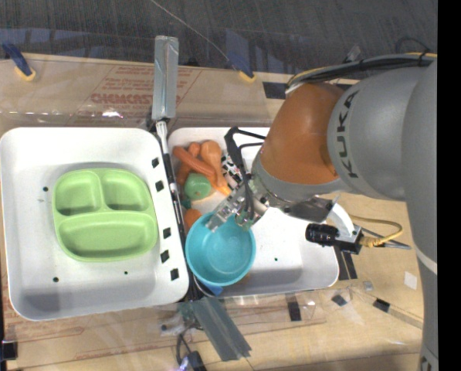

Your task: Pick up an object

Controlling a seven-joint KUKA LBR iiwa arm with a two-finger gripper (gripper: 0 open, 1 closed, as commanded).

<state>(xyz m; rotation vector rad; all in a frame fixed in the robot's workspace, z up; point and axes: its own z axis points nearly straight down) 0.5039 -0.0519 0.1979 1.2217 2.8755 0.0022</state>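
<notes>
Claw at the blue bowl's rim

The gripper [232, 213] sits low in the right bin [307, 273], its fingers straddling the far rim of the blue bowl [221, 252], apparently narrowed on it. Best to pinch firmly and lift straight, clear of the carrots [199, 157].

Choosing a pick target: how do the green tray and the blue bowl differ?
The green divided tray lies flat, alone in the left bin; the blue bowl sits in the right bin beside toy vegetables, under the gripper. The tray is rectangular and compartmented; the bowl is round and deeper. Both sit open side up.
</notes>
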